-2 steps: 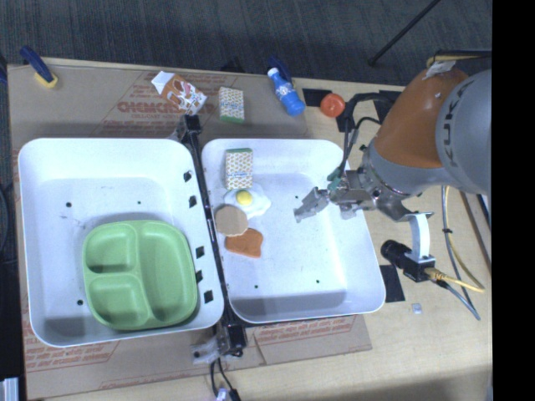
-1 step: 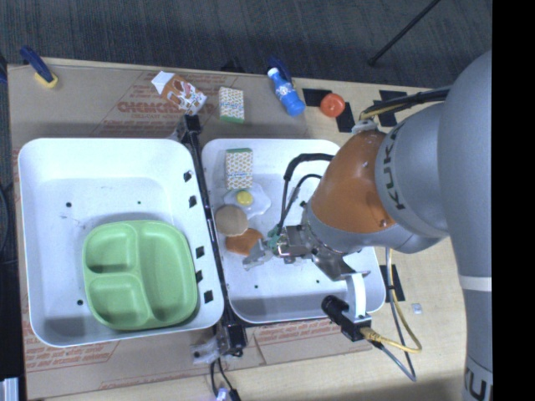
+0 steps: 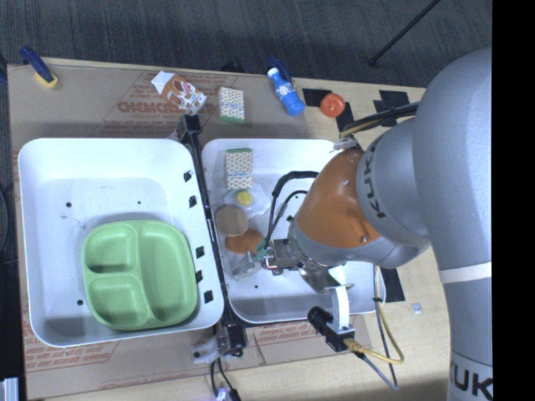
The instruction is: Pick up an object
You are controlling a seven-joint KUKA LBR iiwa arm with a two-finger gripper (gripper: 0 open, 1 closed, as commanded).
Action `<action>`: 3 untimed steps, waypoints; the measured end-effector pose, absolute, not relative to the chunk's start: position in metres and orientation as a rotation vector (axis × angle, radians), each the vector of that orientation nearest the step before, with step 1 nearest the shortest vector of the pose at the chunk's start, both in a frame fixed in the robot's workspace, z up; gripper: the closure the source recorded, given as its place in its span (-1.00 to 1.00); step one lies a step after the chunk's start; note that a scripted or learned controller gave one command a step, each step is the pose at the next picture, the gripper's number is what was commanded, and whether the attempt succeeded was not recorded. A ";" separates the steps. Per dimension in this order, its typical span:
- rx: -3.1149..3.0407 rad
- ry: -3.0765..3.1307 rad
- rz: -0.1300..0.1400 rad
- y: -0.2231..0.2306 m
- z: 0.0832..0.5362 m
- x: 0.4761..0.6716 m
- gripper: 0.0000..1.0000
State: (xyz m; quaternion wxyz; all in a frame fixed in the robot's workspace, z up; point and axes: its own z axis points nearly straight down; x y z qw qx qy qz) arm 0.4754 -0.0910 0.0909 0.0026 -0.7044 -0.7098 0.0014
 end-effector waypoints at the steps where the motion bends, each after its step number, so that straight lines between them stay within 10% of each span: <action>1: -2.203 -2.232 0.005 -0.091 0.101 0.476 1.00; 2: -2.213 -2.228 -0.001 -0.028 0.202 0.477 1.00; 3: -2.216 -2.225 0.002 -0.085 0.208 0.476 1.00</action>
